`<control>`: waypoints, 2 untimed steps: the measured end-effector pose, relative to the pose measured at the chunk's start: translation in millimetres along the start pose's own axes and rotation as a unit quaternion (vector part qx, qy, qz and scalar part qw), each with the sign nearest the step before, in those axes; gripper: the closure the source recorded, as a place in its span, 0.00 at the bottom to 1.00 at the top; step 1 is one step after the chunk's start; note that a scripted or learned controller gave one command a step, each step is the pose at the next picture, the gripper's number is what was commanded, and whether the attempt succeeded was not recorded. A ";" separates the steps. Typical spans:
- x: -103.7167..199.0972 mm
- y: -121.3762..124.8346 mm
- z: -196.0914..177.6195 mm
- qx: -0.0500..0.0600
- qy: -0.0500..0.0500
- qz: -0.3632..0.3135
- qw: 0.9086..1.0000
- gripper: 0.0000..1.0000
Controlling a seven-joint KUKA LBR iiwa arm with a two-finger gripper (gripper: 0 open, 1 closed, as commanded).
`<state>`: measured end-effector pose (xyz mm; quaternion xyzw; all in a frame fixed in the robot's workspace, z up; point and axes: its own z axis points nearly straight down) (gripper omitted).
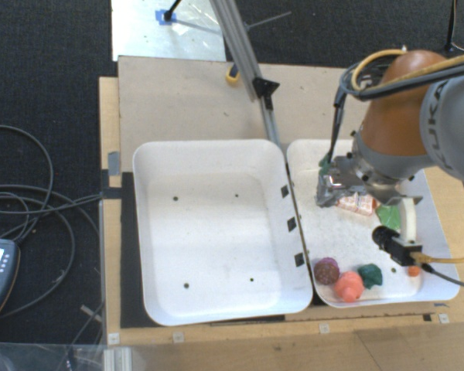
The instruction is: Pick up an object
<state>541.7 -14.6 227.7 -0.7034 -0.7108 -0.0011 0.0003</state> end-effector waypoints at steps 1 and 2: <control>55.1 -1.3 7.6 0.001 0.000 0.000 1.000 1.00; 99.9 -0.6 3.0 0.000 0.000 0.000 1.000 1.00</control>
